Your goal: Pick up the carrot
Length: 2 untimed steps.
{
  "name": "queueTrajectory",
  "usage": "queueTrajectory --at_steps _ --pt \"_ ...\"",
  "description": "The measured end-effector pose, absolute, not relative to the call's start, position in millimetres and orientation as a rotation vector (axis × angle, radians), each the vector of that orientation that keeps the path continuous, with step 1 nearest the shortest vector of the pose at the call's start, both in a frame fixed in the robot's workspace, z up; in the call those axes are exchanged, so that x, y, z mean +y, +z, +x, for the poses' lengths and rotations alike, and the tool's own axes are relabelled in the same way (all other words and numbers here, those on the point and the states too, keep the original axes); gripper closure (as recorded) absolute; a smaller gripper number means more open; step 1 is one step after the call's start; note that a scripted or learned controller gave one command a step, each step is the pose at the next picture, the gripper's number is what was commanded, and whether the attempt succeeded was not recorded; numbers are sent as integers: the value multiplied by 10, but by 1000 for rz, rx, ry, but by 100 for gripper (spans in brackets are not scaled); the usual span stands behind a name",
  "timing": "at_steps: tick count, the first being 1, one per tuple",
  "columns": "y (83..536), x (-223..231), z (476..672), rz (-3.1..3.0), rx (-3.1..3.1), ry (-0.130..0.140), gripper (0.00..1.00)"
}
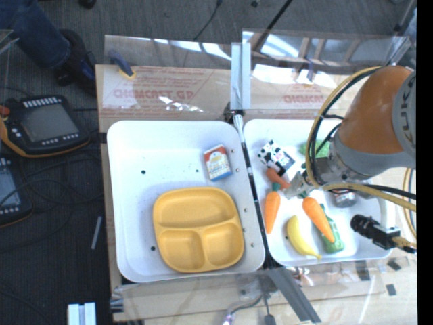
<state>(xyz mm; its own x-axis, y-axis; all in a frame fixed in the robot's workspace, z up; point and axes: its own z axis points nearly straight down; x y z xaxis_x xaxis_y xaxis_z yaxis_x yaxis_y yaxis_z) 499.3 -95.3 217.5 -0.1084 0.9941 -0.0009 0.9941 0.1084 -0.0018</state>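
Two orange carrots lie in the right bin (260, 135). One carrot (271, 210) lies by the bin's left wall, pointing toward the front. The other carrot (316, 219) lies slanted on top of a green item (333, 241), right of a yellow banana (300, 237). My gripper (296, 185) hangs low over the bin's middle, between the two carrots' upper ends and beside a small red-orange piece (277, 178). Nothing shows held in it. The grey wrist and orange band cover the bin's right part.
A black-and-white cow-patterned item (276, 158) lies at the right bin's back left, with a green thing (322, 149) behind the wrist. The left bin (128, 181) holds a yellow divided plate (198, 227) and a small red-and-blue carton (217, 162).
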Motion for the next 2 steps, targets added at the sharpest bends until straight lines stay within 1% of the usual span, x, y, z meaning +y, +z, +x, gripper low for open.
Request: queueTrajectory --at_steps 1,2 --pt "2259 -952 4992 -2096 -2338 7 100" --pt "2396 -786 4832 -2366 -2066 6 100"
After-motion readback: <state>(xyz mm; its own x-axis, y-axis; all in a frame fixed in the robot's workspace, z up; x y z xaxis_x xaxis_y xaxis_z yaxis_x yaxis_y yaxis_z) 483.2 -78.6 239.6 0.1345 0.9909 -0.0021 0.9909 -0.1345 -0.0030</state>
